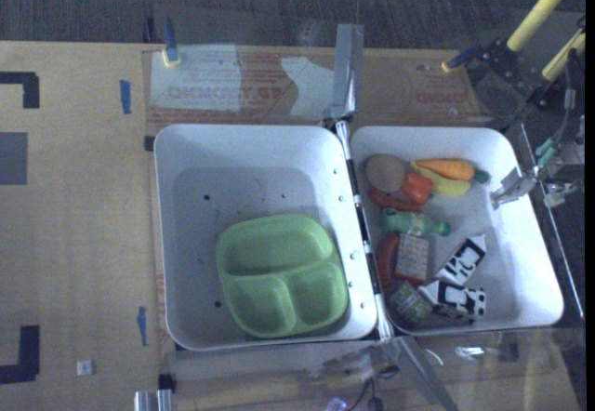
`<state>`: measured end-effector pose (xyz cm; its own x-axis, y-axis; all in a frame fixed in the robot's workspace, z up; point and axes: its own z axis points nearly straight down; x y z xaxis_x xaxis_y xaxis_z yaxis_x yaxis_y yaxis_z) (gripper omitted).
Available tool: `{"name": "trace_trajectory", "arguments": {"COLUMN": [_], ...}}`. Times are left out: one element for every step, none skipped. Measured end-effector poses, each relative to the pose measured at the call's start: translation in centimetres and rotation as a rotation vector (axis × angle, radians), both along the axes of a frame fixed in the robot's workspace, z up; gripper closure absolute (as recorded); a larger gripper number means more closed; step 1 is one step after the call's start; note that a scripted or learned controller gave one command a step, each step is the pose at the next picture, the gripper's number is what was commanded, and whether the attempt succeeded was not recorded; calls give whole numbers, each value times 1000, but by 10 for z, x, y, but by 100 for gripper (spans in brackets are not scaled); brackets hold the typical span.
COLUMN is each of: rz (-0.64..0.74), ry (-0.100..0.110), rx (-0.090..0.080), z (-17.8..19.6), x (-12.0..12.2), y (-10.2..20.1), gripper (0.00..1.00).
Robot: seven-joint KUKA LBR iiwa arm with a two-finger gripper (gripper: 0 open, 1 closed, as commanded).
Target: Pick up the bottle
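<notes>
**Figure: Bottle pick, before any grasp**

Overhead slanted view of the worktop (74, 214) carrying two shallow white bins side by side. The left bin (186, 167) contains a green divided tray (279, 274) and nothing else that can be made out. The right bin (521, 242) holds a cluster of small items along its inner side: a brown rounded item (384, 172), a carrot-like toy (444, 167) with a yellow piece beneath it, a red-orange piece (416, 188), a black-and-white patterned box (460, 274), and a flat labelled packet (412, 256). The bottle (416, 225), judged to be the small green item lying on its side, rests near the middle of this cluster, touching or just beside its neighbours.

The gripper (521, 184) sits at the right bin's outer edge, well apart from the bottle, with nothing visible between its fingers; how far they are spread cannot be told at this resolution.

Progress, as judged from this arrangement: the task is at its opening stage. The bottle remains in the bin, ungrasped. Approach, descent, closure on the bottle and lift all remain. The crowding of adjacent items suggests limited clearance for a clean grip.
</notes>
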<state>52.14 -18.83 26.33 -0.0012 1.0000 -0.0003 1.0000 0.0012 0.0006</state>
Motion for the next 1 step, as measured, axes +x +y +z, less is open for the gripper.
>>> {"name": "trace_trajectory", "arguments": {"rz": [55], "ry": [1], "rx": [0], "z": [-99], "x": [47], "y": [84], "gripper": [0]}}
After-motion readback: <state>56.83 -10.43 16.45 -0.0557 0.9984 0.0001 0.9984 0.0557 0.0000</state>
